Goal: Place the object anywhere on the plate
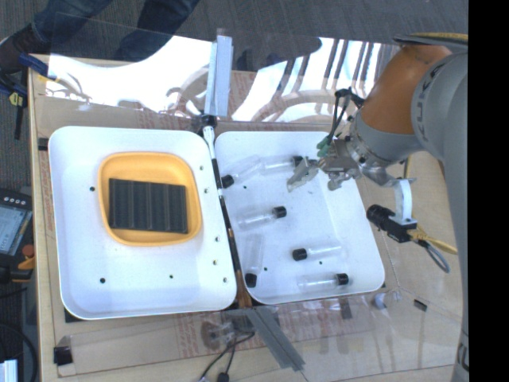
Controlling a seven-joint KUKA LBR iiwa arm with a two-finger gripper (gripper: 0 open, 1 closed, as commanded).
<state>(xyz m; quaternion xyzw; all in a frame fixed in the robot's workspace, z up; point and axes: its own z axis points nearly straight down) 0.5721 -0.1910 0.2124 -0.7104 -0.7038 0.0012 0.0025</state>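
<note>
The small device (8, 228) at the left edge of the table (421, 333) has a lit display, but its characters are too small to read.

The hand (316, 175) hangs over the upper right part of the right bin (359, 221). Its two grey fingers (296, 179) are spread apart and, as far as this slanted view shows, there is nothing between them. The nearest tube (278, 164) (clear, with a black cap like all the others) lies just beside the finger closer to the divide between the bins, with its cap end toward the hand. I cannot tell whether finger and cap touch.

Five more tubes lie flat in the same bin:
- The second tube (242, 171) is near the upper left corner.
- The third tube (261, 216) is about mid-bin.
- The fourth tube (316, 251) is below the third and to its right.
- The fifth tube (320, 281) lies along the near wall.
- The sixth tube (253, 259) lies against the wall at the divide.

The plate (104, 201), yellow with a raised rim, sits in the middle of the left bin (67, 237). A black ridged panel (151, 205) fills its well. The plate is well apart from the hand and from every tube.
</note>
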